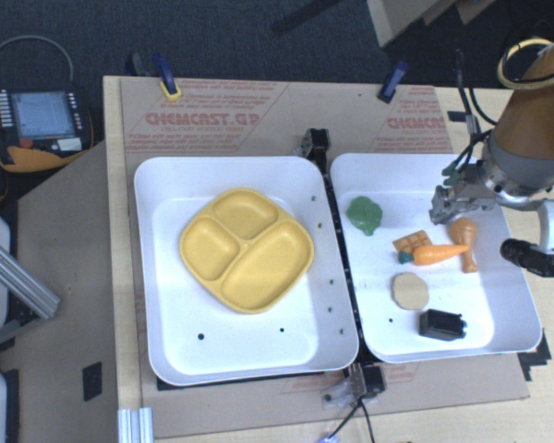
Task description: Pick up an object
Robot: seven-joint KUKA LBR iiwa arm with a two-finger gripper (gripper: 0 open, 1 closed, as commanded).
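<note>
Hovering at the upper right of the right bin [499, 335], the end effector [454, 206] sits just above a tan sausage-like piece [464, 244]; whether it is wide or narrow cannot be told. That piece runs top to bottom in the frame, crossed by a carrot [439, 255] pointing left-right. A good grasp would close across the piece's short width, clear of the carrot.

Right bin holds a green lump [364, 214], carrot [439, 255], tan disc [410, 292], and perhaps a black block [441, 324].
</note>
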